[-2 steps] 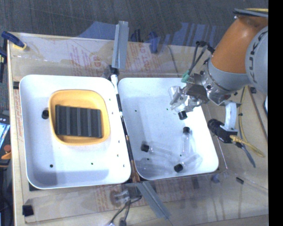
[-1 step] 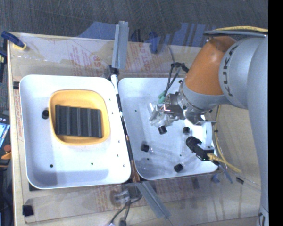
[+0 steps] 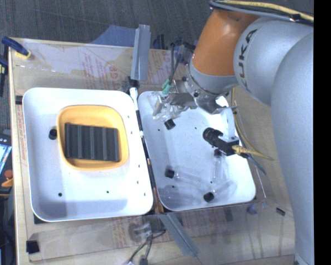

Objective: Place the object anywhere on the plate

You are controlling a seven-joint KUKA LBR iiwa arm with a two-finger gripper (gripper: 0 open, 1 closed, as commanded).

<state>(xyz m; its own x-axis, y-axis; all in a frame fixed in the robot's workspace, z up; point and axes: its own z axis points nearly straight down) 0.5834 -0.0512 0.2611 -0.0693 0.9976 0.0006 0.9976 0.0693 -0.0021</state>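
Yellow rounded-rectangular plate (image 3: 92, 116) lies flat in the left white bin, toward its far-centre. On the plate: dark grey ribbed rectangular block (image 3: 92, 142), flat, its ridges running front to back, covering the plate's near portion and overlapping its near rim. The plate's far rim and both sides remain visible around the block.

yellow plate (image 3: 94, 115), dark ribbed object (image 3: 92, 142), white bins (image 3: 38, 192)

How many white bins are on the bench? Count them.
2. The left bin holds the yellow plate; the right bin lies under the arm.
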